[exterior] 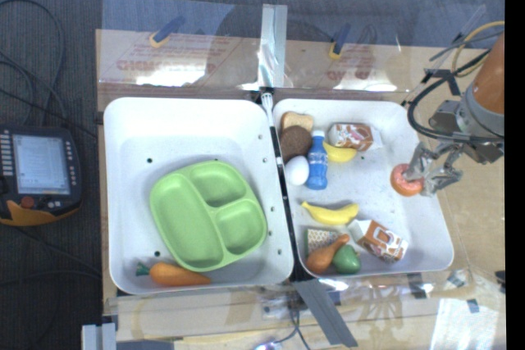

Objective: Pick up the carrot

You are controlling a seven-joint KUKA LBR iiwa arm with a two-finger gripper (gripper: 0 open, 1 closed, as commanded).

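Lying along the front wall of the left bin [123, 176], the carrot [175, 275] is being left untouched beside the green plate [209, 214]. The gripper [431, 174] is being held low over the right bin [426, 250], well apart from it, by a pink donut [404, 180]. Whether its fingers are spread or closed cannot be told.

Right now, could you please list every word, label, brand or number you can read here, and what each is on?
None can be read.
Teach pendant: screen content too blurred.
Brown packet: print too small.
Orange-and-white carton: markings illegible.
Blue bottle: label unreadable.
Panels behind the bins: faint reddish print, too blurred.
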